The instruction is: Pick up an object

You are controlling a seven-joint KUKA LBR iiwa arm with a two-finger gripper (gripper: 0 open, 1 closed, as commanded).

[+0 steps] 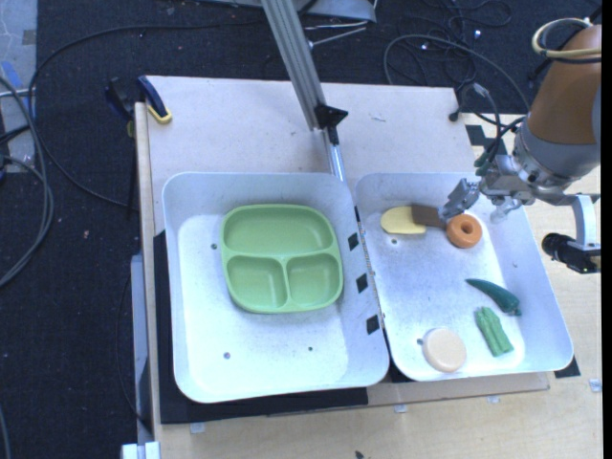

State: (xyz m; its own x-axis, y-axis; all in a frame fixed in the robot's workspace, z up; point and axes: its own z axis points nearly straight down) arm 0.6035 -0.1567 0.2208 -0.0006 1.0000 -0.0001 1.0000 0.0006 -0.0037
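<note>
Camera view: gripper [466, 202] above right bin's [545, 285] far end, fingers spread, hovering beside orange ring [464, 231]; glossy green tray [283, 258] left.

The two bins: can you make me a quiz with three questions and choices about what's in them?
1. Where is the green divided plate?
A. in the left bin
B. in the right bin
C. on the floor

2. What colour is the ring-shaped donut toy?
A. blue
B. orange
C. white

3. Where is the gripper?
A. over the green plate
B. over the right bin's far edge, near the donut
C. off the bench

Answers:
1 A, the plate lies alone in the left bin.
2 B, the ring is plainly orange.
3 B, the arm ends just above the donut.
</note>
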